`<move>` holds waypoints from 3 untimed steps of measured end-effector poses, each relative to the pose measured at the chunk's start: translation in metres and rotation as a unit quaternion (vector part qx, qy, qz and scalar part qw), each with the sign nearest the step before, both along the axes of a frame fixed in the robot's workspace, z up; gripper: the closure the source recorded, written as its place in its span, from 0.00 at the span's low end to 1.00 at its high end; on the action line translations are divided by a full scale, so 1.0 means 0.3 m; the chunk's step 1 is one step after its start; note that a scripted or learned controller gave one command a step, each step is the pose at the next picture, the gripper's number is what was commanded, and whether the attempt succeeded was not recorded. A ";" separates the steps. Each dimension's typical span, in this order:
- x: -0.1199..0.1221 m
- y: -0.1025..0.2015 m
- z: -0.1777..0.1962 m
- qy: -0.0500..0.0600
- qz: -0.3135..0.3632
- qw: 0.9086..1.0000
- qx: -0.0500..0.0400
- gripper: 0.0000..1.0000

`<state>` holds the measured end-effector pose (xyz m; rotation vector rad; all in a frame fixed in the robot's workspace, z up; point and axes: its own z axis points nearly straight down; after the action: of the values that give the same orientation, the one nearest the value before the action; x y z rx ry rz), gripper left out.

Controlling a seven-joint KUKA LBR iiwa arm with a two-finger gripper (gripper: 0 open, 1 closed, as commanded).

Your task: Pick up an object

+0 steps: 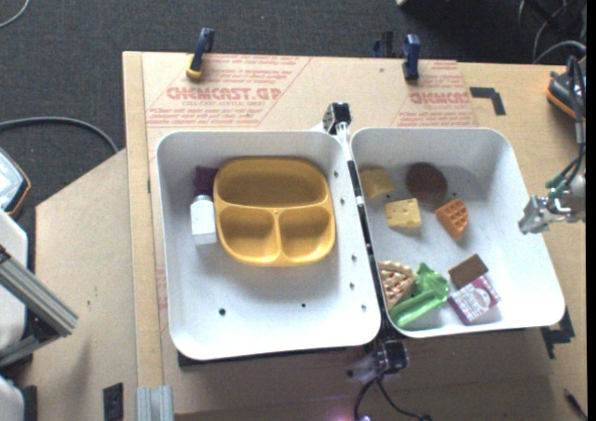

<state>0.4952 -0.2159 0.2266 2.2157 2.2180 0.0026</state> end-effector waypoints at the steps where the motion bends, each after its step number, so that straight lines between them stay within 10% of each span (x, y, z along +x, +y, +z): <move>1: 0.090 0.160 0.034 0.000 0.003 1.000 0.001 1.00; 3: 0.283 0.489 0.051 0.000 0.003 1.000 0.002 1.00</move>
<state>0.5803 -0.0691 0.2421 2.2114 2.2266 0.0053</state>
